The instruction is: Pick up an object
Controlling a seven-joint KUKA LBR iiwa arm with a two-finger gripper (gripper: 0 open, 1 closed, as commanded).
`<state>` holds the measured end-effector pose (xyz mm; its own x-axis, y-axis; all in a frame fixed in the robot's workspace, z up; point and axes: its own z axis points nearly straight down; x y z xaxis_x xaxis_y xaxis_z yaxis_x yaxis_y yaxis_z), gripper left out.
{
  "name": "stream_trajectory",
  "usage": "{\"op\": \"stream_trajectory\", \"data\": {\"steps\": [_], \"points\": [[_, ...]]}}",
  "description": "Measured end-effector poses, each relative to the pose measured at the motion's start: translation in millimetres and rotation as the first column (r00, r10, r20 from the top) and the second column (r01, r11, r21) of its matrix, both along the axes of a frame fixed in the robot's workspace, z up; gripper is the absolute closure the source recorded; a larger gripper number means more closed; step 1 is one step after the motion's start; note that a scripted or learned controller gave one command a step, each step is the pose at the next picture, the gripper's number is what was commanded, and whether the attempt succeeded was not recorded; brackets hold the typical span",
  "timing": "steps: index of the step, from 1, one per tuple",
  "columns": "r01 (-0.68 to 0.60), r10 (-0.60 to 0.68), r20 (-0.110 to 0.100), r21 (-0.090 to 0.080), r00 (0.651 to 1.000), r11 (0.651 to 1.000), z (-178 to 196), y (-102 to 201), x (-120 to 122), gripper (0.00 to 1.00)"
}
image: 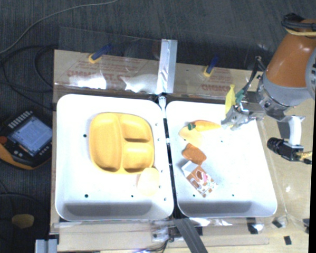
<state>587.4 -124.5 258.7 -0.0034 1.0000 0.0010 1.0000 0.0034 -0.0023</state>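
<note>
My gripper hovers at right white plastic bin far edge, beside orange-yellow carrot-shaped toy. Finger state: can't tell; nothing seen held. Step: approach. Next req: centre over toy, descend, close.

There is one camera, fixed high above the desk, and it looks down at a slant. It stands far enough to take in both white bins whole, the left bin and the right bin, side by side in the middle. Dark floor shows along the top and left. The arm enters from the right edge.
</note>
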Motion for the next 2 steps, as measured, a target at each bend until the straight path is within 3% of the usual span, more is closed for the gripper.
{"op": "stream_trajectory", "data": {"steps": [1,2], "points": [[0.009,-0.009,-0.001,-0.001,1.000,1.000,-118.6,11.9,33.1,0.00],[-0.236,0.236,0.001,0.000,0.972,0.972,-155.4,20.4,15.5,0.00]]}}
